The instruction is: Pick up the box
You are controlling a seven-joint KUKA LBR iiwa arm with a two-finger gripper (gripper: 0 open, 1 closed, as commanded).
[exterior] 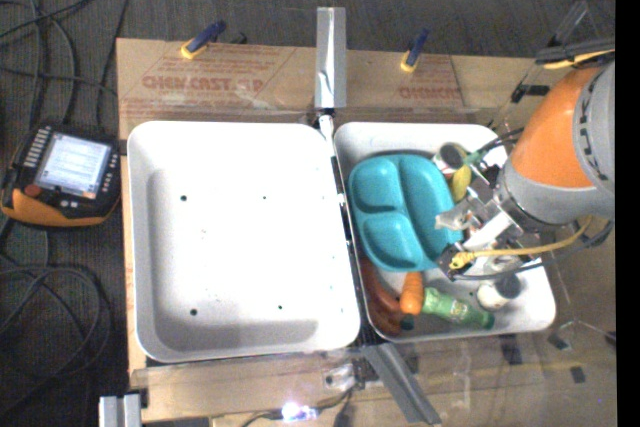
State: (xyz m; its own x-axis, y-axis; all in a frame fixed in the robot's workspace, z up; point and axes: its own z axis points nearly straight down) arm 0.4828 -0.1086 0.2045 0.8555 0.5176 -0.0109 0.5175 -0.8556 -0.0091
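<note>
A teal box (395,205) with two compartments lies tilted in the right bin (538,313), against its left wall. My gripper (460,221) hangs low over the middle of that bin, at the box's right edge. The grey and orange wrist (560,150) rises behind it to the right. Nothing is visibly held. The wrist and the cables hide the right part of the bin.
A green bottle (455,308), an orange carrot (411,293) and a brown item (381,301) lie along the right bin's front. A yellow object (460,181) sits behind the gripper. The left bin (240,245) adjoins on the left. A metal post (330,55) stands at the back.
</note>
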